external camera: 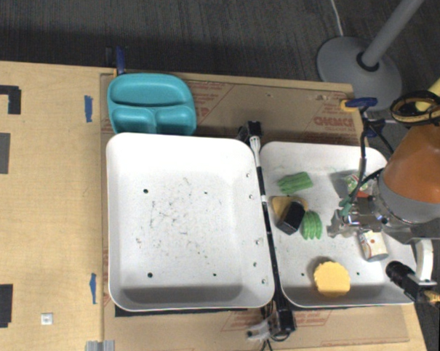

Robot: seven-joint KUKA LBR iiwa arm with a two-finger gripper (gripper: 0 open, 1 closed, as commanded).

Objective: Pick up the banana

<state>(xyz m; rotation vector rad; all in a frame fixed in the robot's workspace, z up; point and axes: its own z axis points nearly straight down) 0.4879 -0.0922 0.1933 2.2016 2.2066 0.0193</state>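
Observation:
In the right bin (360, 297), a dull yellow curved piece that may be the banana (279, 206) lies near the left wall. A small black object (291, 217) lies against it. My gripper (351, 217) hangs low over the right half of that bin, well to the right of the yellow piece, under the grey wrist with its orange band (420, 172). Nothing is visibly held in it. The wrist hides part of the bin floor behind it.
Also in the right bin are two green ridged pieces (295, 182) (312, 225), a yellow rounded block (332, 278), a small white and red box (374, 245) and a pale green packet (348, 184). The left bin (116, 225) adjoins it. A teal tray (152, 103) stands behind.

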